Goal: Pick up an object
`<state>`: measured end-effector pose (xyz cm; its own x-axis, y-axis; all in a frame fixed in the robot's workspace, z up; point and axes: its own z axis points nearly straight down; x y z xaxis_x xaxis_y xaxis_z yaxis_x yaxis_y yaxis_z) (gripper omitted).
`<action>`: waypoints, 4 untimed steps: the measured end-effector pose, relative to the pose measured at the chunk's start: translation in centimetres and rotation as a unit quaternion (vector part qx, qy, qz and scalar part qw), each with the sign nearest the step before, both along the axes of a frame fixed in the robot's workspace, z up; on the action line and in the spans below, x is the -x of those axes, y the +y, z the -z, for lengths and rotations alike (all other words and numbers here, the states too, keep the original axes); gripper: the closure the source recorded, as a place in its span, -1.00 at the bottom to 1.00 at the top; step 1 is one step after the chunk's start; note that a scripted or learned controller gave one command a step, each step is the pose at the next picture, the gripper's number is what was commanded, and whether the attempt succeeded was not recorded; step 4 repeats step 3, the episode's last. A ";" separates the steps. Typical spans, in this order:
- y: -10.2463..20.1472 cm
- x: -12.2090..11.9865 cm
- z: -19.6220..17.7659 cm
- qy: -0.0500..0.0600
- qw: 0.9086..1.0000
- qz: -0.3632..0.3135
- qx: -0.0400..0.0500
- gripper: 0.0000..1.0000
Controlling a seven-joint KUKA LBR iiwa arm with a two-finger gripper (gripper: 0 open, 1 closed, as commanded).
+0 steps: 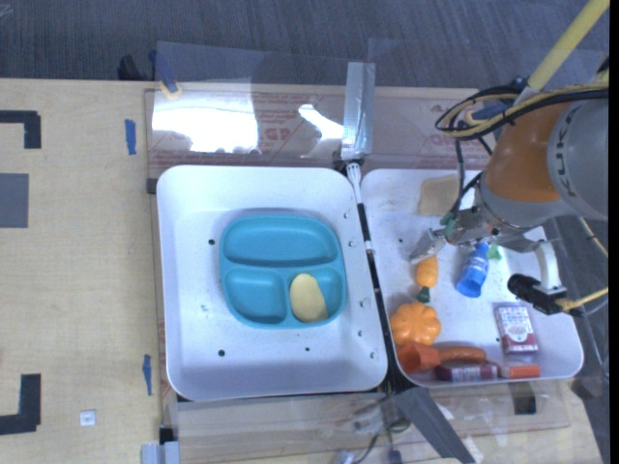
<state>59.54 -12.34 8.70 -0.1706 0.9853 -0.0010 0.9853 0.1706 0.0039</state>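
Over the right bin [566, 356] your gripper [462, 232] is hovering, finger state unclear; the blue bottle [474, 270] is lying just below it.

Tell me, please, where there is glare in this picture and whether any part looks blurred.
In the camera view, strong white glare lies on the clear sheet behind the left bin; the blue tray and yellow object look sharp; around the gripper the small items are soft and hard to read.
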 end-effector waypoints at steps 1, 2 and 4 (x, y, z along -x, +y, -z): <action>-0.1 -0.3 -1.3 -0.004 1.000 0.001 0.001 1.00; -1.3 -0.4 -8.5 -0.003 1.000 -0.007 0.001 1.00; 5.4 -4.0 -11.4 -0.001 1.000 0.027 -0.001 1.00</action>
